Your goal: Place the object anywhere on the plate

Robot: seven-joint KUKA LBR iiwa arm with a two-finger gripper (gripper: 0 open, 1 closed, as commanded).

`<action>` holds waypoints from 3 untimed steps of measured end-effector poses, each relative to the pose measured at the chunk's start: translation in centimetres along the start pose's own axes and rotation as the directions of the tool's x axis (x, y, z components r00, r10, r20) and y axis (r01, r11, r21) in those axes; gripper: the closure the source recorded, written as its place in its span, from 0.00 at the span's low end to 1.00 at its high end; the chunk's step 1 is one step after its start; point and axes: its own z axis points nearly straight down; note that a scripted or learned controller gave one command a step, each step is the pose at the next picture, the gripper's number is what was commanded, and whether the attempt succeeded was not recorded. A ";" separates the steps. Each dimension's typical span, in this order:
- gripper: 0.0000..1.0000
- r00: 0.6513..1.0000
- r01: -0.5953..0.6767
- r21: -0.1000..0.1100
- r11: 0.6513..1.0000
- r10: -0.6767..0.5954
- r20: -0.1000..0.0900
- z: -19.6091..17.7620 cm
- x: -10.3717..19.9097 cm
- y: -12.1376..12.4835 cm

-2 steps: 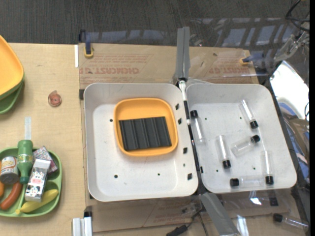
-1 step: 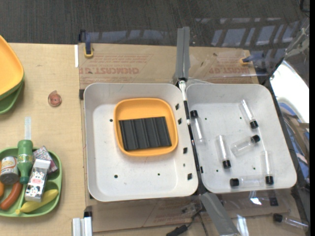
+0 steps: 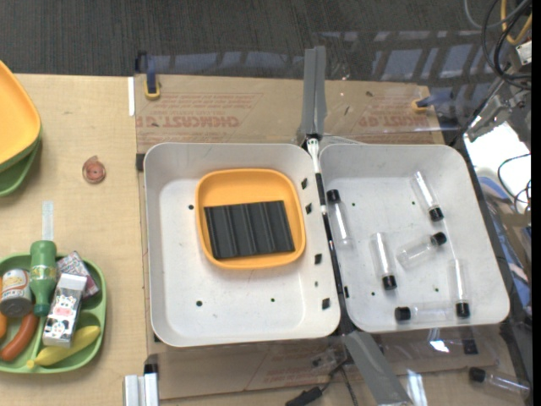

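Two shallow white bins sit side by side on the surface, and you are looking down on them at a slant. Nearest you, at the surface's near left corner, a green tray (image 3: pixel 91 338) holds toy food: a green bottle (image 3: pixel 42 271), a small can (image 3: pixel 14 286), a carton (image 3: pixel 63 311), a sausage (image 3: pixel 19 338) and a banana (image 3: pixel 68 349).

The right bin (image 3: pixel 483 227) holds several clear tubes with black caps (image 3: pixel 383 256). Two lie against its near edge, the others are scattered towards its middle and far side, and one runs along its left wall.

In the left bin (image 3: pixel 161 311), the orange plate (image 3: pixel 251 183) sits in the far half, close to the right wall. A dark ribbed block (image 3: pixel 251 229) lies flat on the plate, wholly inside its rim and nearer its near side.

Further back, a small pink disc (image 3: pixel 94 170) lies on the bare surface left of the bins. An orange dish (image 3: pixel 17 121) rests at the surface's far left edge. Brown cardboard (image 3: pixel 220 112) spreads under and behind the bins.

You cannot tell whether the hand is released or clenched.
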 end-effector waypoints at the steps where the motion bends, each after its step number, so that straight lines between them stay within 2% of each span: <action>1: 0.00 0.958 0.286 0.001 0.958 -0.286 -0.001 -0.3 -0.2 0.0; 2: 0.00 0.810 0.587 0.000 0.810 -0.587 0.000 -2.0 -0.8 0.0; 3: 0.00 0.594 0.805 -0.001 0.594 -0.805 0.000 -0.8 -1.7 0.1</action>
